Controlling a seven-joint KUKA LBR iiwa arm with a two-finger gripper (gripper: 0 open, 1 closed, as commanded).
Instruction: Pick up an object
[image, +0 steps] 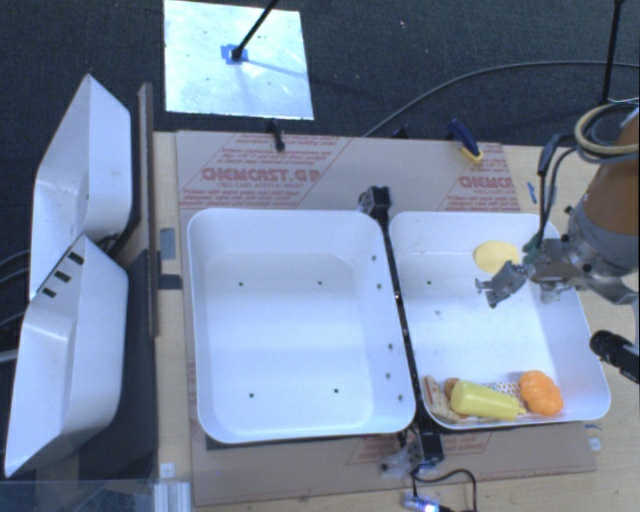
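Where the arm (610, 215) reaches in from the right, its gripper (503, 284) hangs over the right bin (440, 330), just below a pale yellow round object (495, 256). Whether it is released or clenched, I cannot tell. A yellow banana-shaped piece (484, 401), an orange round piece (541, 392) and a cracker-like square (437, 397) lie along the bin's near wall. Left bin (290, 320) beside it.

arm (610, 215) cut off at right edge
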